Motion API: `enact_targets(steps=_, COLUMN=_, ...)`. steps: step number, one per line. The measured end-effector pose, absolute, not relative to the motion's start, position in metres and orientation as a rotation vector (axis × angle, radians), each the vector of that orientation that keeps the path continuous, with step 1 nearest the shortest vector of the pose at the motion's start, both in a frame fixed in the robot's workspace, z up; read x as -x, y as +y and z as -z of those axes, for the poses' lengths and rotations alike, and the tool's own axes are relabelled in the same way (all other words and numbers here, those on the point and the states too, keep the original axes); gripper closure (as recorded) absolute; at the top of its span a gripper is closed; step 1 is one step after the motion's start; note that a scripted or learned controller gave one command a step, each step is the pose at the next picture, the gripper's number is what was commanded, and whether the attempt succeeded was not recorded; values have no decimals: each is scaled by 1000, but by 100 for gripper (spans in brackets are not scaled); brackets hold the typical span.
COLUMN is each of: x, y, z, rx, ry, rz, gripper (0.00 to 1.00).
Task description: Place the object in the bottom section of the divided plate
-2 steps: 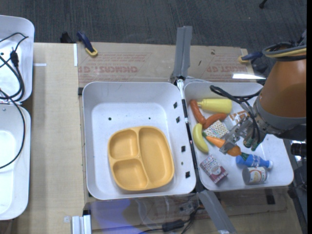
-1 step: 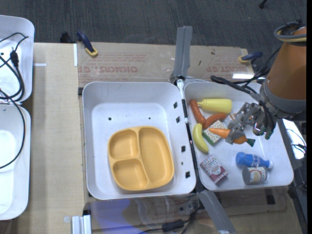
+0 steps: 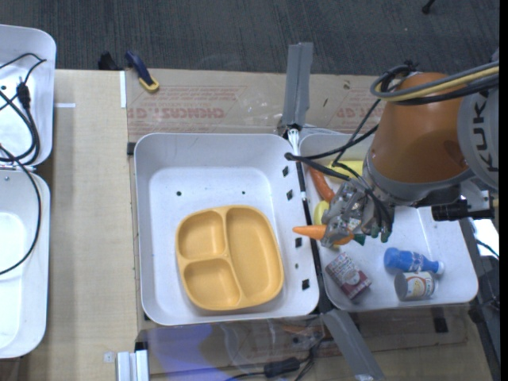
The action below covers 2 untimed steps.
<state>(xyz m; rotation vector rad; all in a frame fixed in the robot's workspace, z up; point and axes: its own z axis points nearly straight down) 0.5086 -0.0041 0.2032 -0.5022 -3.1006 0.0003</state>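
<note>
I had the gripper (image 3: 343, 230) low over the right bin (image 3: 452, 288), its fingers closed on the thick end of a small carrot (image 3: 311, 231) whose tip pointed left, out over the wall between the two bins. The hold looked shallow, at one end only, so I judged the carrot could swing or slip once carried. A second carrot (image 3: 321, 184) lay just behind, and a red-and-white packet (image 3: 348, 275), a blue bottle (image 3: 411, 259) and a can (image 3: 414, 286) sat close by, near enough to be knocked. The yellow plate (image 3: 229, 257) waited in the left bin (image 3: 159, 213); its bottom section was small, and I feared a long carrot released off-centre would straddle a divider.
</note>
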Motion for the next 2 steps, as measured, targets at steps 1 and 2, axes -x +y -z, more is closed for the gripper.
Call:
enact_targets(steps=1, x=-478, y=64, z=-215, rx=340, ry=-3123, rz=0, gripper=100)
enact_targets(steps=2, x=-478, y=64, z=-215, rx=341, ry=-3123, rz=0, gripper=0)
